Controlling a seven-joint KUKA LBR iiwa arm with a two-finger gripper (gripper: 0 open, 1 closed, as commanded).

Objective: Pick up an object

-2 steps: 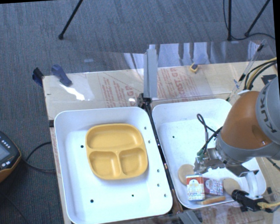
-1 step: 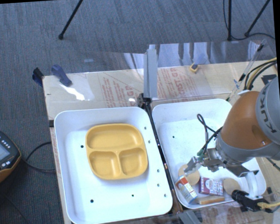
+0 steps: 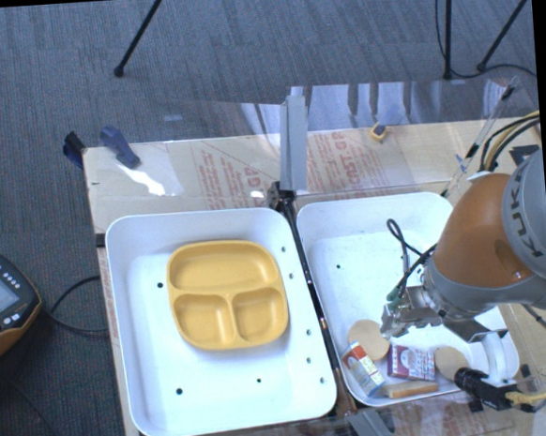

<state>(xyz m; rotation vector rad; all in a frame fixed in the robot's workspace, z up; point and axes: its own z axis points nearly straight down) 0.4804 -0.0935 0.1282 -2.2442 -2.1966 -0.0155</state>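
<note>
Round tan disc, flat, beside red-labelled packet.

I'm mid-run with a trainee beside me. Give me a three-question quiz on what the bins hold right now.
1. True or false: the yellow divided tray lies in the right bin.
2. Which item sits nearest the pincer? A) the round tan disc B) the yellow divided tray C) the small yellow block on the bench beyond the bins
3. Fill in: the yellow divided tray has ___ compartments.

Key: 1 false, it lies in the left bin. 2 A. 3 three.
</note>
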